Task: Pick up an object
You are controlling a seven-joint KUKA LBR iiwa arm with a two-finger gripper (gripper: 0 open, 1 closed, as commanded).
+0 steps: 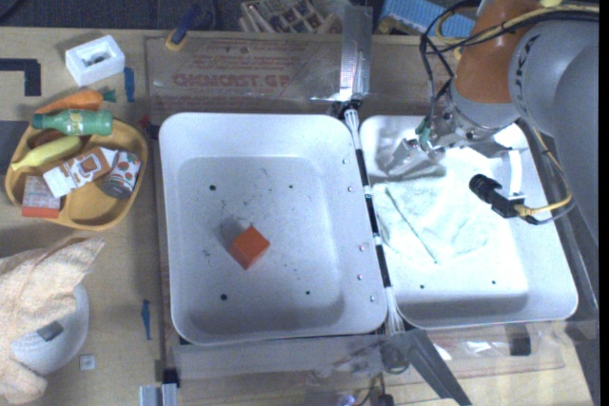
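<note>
Camera view puts the claw (416, 150) low in the right bin (533, 295), near its back-left corner, over a pale crumpled sheet (433, 214) lying on the bin floor. Whether the claw is spread or pressed together cannot be told from this angle; it seems to carry nothing, though the view is blurred there. An orange block (250, 246) sits well apart in the left bin (190, 204), near its middle. A yellow bowl (90, 209) of packets stands left of the 2 bins.
</note>
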